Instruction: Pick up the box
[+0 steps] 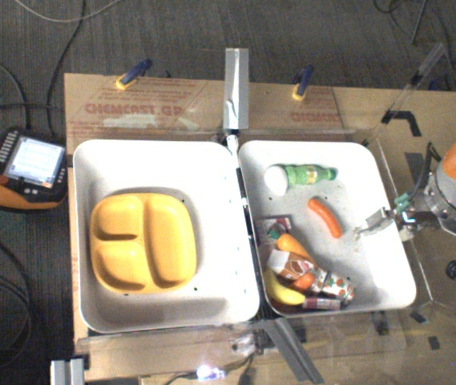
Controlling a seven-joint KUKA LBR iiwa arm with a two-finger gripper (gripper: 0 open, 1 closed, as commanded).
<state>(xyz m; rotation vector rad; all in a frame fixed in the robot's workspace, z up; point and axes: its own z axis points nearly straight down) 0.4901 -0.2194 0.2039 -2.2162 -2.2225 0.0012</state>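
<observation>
Gripper (369, 225), finger state can't tell, sits by right bin's (388, 287) right edge; box (317, 282) lies toward the front-left corner, long axis approx along the front edge.

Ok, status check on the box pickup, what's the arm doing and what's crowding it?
Gripper over right bin's right side, holding nothing. Box at bin's lower left, untouched. Banana and other small items crowd against it; carrot lies between.
</observation>
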